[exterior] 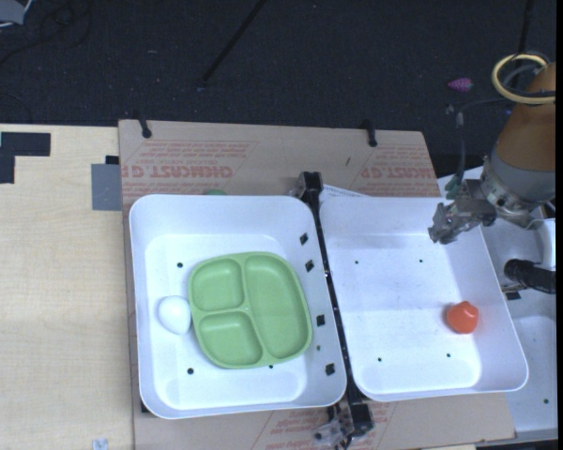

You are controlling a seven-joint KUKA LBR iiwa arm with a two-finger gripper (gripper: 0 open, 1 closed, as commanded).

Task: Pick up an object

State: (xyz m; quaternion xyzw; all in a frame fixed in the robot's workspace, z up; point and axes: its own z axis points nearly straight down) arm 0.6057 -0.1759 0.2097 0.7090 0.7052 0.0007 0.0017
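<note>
A small orange-red ball (pixel 462 317) lies on the floor of the right bin (pixel 394 382), near its right wall. A green three-compartment plate (pixel 251 309) lies in the left bin (pixel 159 223), and a white egg-shaped object (pixel 174 314) rests against the plate's left side. My gripper (pixel 448 223) hangs over the upper right corner of the right bin, well above and slightly left of the ball. Nothing is seen between its fingers.
The arm with its orange band (pixel 525 139) comes in from the right edge. A black divider (pixel 324 293) runs between the two bins. Cardboard (pixel 263 162) lies under the bins, with a light wooden bench top (pixel 47 289) to the left.
</note>
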